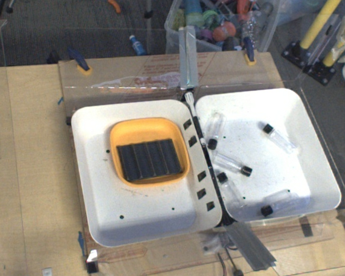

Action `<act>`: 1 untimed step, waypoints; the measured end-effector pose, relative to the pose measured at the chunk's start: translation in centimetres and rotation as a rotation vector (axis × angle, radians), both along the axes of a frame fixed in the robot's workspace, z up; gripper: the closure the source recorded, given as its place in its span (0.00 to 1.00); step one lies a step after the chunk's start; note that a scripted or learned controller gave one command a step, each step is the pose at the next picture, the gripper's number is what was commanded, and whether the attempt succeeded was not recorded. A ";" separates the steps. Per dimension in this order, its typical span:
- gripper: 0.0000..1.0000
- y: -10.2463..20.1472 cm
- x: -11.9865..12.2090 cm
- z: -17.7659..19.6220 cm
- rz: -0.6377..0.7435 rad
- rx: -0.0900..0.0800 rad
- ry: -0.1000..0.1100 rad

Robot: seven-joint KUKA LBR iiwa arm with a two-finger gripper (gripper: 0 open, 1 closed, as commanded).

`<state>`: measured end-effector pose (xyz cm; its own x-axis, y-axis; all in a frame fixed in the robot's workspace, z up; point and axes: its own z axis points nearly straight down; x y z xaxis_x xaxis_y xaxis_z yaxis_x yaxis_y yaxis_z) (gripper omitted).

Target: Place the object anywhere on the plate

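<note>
While the dark ribbed block [149,159] lies flat inside the orange plate [120,135] over in the left bin [101,211], clear black-capped tubes [234,166] sit scattered across the right bin [304,154], and how the gripper stands, open or holding anything, I can't tell

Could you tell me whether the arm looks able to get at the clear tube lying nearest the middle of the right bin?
Probably yes: the tube lies flat in the right bin, apart from the others, with nothing over it.
</note>
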<state>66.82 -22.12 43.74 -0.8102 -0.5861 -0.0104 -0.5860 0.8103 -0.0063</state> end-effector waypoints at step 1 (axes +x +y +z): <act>1.00 0.0 0.0 0.0 0.053 -0.001 0.000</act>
